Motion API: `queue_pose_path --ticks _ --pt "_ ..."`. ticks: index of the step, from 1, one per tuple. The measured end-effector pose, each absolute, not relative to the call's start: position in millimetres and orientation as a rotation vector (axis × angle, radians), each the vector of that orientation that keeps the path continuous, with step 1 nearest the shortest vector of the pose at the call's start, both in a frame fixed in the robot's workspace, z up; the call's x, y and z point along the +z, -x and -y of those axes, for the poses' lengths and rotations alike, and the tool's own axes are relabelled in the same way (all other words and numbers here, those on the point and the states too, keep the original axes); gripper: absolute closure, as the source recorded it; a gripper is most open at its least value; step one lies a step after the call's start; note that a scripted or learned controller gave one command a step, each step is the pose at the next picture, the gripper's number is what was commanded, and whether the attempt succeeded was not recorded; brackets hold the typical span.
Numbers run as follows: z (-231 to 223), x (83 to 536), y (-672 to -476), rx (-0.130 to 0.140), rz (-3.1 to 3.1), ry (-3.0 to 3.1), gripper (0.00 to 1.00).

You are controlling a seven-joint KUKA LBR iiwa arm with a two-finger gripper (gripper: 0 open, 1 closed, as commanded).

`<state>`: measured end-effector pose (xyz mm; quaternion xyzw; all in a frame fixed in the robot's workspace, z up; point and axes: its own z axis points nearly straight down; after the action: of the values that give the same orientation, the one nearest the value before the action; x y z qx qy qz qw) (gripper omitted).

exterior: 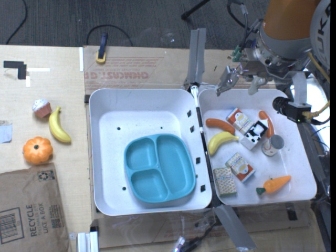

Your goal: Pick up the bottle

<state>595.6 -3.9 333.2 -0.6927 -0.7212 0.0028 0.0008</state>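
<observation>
Overhead, the claw point(239, 82) hangs with fingers apart above the right bin's point(307, 193) far rim, well apart from the bottle point(256, 134).

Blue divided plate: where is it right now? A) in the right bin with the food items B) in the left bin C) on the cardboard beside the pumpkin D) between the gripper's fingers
B. The blue divided plate lies flat on the floor of the left bin, apart from the toy food in the right bin and from the gripper up at that bin's far edge.
</observation>
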Motion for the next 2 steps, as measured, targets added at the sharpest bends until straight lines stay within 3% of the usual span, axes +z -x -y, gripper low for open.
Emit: queue_pose_path --ticks 1,2 --pt "-59.4 247.6 -517.1 0.011 2.333 2.099 0.0" --pt "-133.2 197.3 -494.1 0.012 2.238 2.201 0.0"
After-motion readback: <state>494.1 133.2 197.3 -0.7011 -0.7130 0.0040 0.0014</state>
